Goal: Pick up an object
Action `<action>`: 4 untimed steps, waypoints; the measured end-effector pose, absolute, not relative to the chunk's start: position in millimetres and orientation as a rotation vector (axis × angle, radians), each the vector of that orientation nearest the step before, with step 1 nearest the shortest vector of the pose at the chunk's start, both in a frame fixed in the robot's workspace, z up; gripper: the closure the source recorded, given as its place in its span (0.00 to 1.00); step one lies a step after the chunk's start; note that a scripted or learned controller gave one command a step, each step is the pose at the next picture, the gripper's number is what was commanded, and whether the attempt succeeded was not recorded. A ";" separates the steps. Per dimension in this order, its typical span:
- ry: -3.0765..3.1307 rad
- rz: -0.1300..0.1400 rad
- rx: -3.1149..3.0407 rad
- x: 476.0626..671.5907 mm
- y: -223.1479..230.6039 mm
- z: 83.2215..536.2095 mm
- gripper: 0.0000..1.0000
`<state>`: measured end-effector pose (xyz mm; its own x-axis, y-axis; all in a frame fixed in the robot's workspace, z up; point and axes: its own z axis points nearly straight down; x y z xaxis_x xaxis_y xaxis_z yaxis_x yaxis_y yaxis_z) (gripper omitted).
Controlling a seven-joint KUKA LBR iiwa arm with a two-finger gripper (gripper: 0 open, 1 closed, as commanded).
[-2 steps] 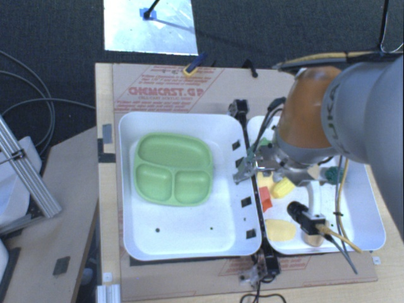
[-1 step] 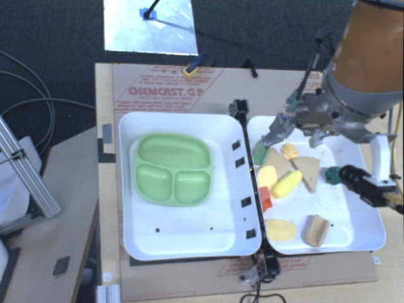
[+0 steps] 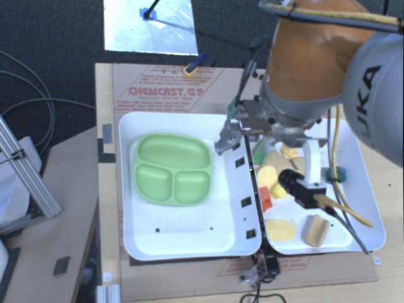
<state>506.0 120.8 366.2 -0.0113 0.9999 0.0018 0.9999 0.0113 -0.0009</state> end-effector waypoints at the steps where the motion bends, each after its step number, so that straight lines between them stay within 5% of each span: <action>1: -2.233 -0.005 -2.209 491.9 190.8 372.6 0.00; 2: -2.235 -0.006 -2.210 493.6 186.8 383.6 1.00; 3: -2.218 -0.002 -2.230 553.0 125.4 362.2 1.00; 4: -2.214 0.019 -2.216 491.2 117.9 231.6 1.00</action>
